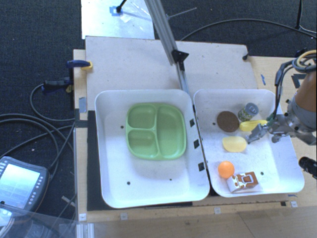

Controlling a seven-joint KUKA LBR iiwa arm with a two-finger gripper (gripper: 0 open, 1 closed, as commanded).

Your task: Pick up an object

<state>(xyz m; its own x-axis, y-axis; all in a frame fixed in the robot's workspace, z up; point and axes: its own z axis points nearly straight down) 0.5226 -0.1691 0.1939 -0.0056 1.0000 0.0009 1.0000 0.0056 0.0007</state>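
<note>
The small box (244,181) with a brown-and-white print lies nearest the camera, at the front of the right bin (287,175), and an orange ball (226,169) sits just beside it on the left.

The gripper (258,131) hangs over the middle of that bin, reaching in from the right with the grey arm (303,114) behind it. Its fingers point left and look parted by a narrow gap — though the view is small and soft there, so I would not swear to it — and nothing sits between them. A yellow piece (250,125), perhaps a banana, lies just at the fingertips on the far side; touching or not cannot be told. Just in front of the fingers and to the left lies a pale yellow lump (234,144), close but apart. Beyond it is a flat brown disc (228,121), and near that a small greyish can (248,111) towards the back wall.

The left bin (114,182) holds a green divided plate (156,131) — three compartments, lying flat near the bin's middle. A metal pole (163,26) slants down from the top to the gap between the bins.
</note>
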